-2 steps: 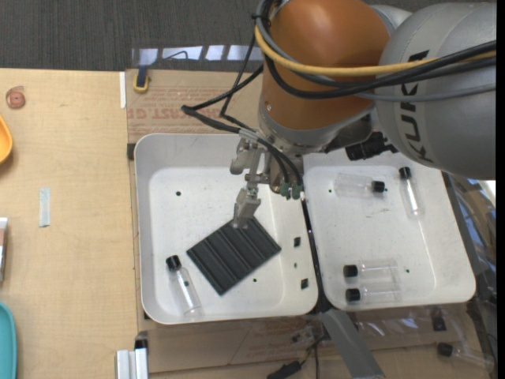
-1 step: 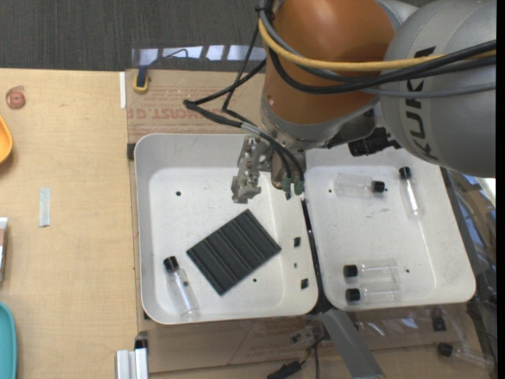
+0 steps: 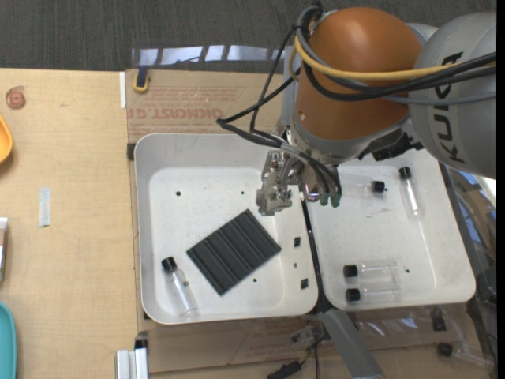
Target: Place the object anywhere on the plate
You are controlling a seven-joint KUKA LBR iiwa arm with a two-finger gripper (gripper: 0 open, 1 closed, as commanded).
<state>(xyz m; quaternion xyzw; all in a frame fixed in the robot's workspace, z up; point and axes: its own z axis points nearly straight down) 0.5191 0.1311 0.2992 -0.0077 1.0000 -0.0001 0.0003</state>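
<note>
The gripper (image 3: 274,200) hangs over the left bin (image 3: 154,212) above the dark ridged plate (image 3: 233,251), its grip unclear, and a small clear vial (image 3: 179,287) lies beside the plate.

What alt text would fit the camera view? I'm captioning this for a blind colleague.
A grey and orange robot arm reaches from the right, its tool hanging over the left white bin just above a dark ribbed plate. A clear vial with a black cap lies in that bin's near-left corner; three more vials lie in the right bin.
</note>
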